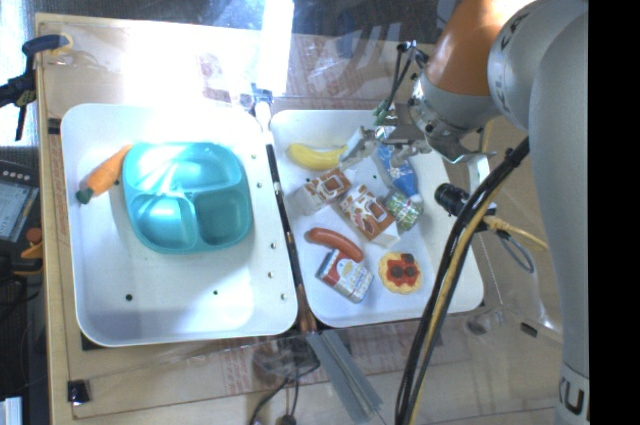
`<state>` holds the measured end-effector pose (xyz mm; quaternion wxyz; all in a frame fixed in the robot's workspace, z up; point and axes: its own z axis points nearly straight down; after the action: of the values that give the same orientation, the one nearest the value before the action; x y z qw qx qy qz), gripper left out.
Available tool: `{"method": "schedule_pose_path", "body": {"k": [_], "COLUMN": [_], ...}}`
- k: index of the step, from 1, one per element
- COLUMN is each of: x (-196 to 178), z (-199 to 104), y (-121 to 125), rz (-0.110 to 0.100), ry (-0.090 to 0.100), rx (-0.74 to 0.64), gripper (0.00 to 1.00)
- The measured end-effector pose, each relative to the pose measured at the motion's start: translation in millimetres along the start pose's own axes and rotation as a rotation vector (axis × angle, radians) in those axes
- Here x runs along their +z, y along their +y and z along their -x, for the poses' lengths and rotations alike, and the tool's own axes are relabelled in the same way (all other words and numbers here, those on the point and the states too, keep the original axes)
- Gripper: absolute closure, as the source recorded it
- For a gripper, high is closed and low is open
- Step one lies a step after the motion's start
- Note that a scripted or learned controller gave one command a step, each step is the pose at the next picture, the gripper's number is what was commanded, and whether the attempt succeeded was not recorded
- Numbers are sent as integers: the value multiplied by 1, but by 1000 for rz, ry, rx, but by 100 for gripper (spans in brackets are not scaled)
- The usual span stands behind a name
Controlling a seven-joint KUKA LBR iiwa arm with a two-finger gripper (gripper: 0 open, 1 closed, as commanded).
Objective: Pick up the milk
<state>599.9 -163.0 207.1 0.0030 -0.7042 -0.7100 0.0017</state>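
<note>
Cables hang nearest me, a yellow and black bundle (450, 273) dropping past the right bin's (455, 298) front corner. Just beyond them, along that bin's near side, lie a red and white carton (345, 277) and a round yellow toy with red spots (402, 272), then a sausage (333, 240) a little further in. In the middle of the bin sit two brown and white cartons (348, 198), a small green packet (404, 210) touching the right one, and behind that what I take to be the milk (401, 179), a small blue and white carton lying in the bin's right-hand far part. Its long axis seems to run from far left to near right, the paler end pointing away from me, though the glare makes that hard to swear to. The gripper (385, 141) hangs just above and behind the milk, and I cannot tell how it is set; nothing visibly sits in it. I judge this to be the approach, the grasp not yet made: the next move calls for coming down squarely across the carton's narrow width without nudging the green packet. A banana (316, 155) lies at the bin's far left. Over in the left bin (150, 313) rest a blue divided tray (188, 195) and a carrot (103, 173), well apart from it all on the desk (140, 43).
</note>
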Motion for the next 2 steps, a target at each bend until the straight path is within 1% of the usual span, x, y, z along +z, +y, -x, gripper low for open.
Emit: {"method": "schedule_pose_path", "body": {"k": [1, 2], "x": [118, 109], "z": [38, 38], "y": [-46, -47], "rz": [0, -4], "ry": [0, 0], "rx": [48, 43], "gripper": [0, 100]}}
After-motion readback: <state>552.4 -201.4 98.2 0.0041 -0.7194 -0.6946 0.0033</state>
